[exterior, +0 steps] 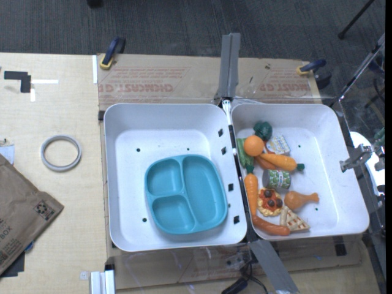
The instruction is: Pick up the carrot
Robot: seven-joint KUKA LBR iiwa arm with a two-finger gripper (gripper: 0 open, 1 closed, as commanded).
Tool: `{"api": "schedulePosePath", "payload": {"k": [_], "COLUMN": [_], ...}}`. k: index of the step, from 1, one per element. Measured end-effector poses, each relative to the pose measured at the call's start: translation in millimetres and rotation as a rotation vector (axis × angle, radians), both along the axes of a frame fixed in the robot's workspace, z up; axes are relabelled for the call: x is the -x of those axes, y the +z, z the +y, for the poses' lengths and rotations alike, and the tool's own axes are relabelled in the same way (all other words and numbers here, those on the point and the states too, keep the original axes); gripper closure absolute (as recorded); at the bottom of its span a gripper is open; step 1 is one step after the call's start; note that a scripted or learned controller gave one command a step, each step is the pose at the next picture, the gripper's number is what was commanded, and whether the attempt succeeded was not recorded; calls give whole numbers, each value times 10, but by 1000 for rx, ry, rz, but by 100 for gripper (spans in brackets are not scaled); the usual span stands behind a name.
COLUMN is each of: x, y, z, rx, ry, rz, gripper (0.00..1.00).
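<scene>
Two toy carrots lie in the right bin (331, 133). One carrot (277, 161) lies nearly level in the middle of the pile, its green stub pointing right. A second carrot (251, 192) lies lengthwise along the bin's left wall, with green leaves at its far end. An orange ball (253, 146) touches the first carrot's left tip. A small green can (278, 179) sits just in front of that carrot.
Around the carrots lie a dark green broccoli (263, 130), a fruit tart (269, 202), a drumstick (300, 198), a pizza slice (295, 220) and a sausage (269, 226). The left bin (122, 164) holds a blue divided plate (185, 195). A tape roll (61, 152) lies on the bench.
</scene>
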State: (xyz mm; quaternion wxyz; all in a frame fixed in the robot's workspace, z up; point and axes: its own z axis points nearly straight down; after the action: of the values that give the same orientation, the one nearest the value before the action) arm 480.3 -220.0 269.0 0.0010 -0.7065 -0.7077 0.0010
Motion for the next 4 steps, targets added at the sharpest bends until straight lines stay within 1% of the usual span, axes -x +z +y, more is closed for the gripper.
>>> {"api": "schedulePosePath", "payload": {"k": [1,2,3,4], "x": [28,-34,-619,-1268], "y": [-894,-1712,-1697,-1692], "z": [857,805,1030,1116], "rx": [0,0,6,7], "ry": [-1,-235,-97,43], "rz": [1,-12,-18,-19], "gripper": [0,0,0,0]}}
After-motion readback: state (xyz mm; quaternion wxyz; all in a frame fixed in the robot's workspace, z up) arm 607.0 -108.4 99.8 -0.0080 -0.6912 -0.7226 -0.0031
